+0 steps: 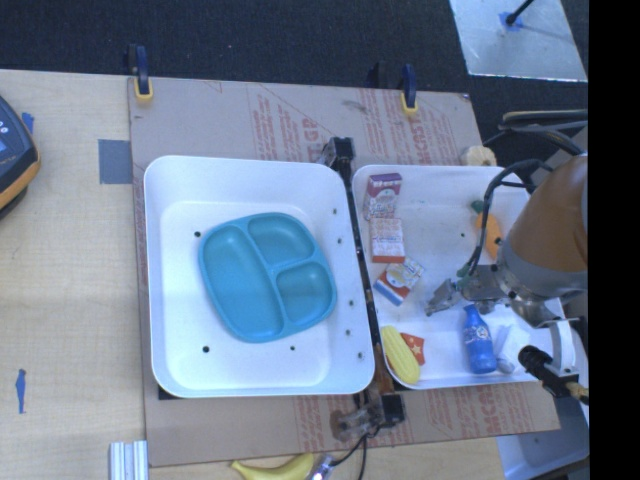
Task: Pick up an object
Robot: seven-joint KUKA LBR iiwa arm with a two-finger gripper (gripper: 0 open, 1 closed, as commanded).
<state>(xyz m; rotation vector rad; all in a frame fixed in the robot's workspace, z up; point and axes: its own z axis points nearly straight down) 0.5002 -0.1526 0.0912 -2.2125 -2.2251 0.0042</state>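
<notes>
Right bin (440, 183): end effector (445, 297) above floor.

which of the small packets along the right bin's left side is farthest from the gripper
The maroon-topped carton at the bin's far left corner; the red-and-white packet and the red, white and blue packet lie nearer the gripper.

Bright, even overhead light; slightly soft focus.

a single fixed camera looks down at a slant from above the surface (70, 298), far enough back to take in both white bins side by side, the left bin (160, 268) and the right bin (440, 183), with dark floor (250, 18) beyond the far edge. the arm (548, 233) enters from the right.
</notes>
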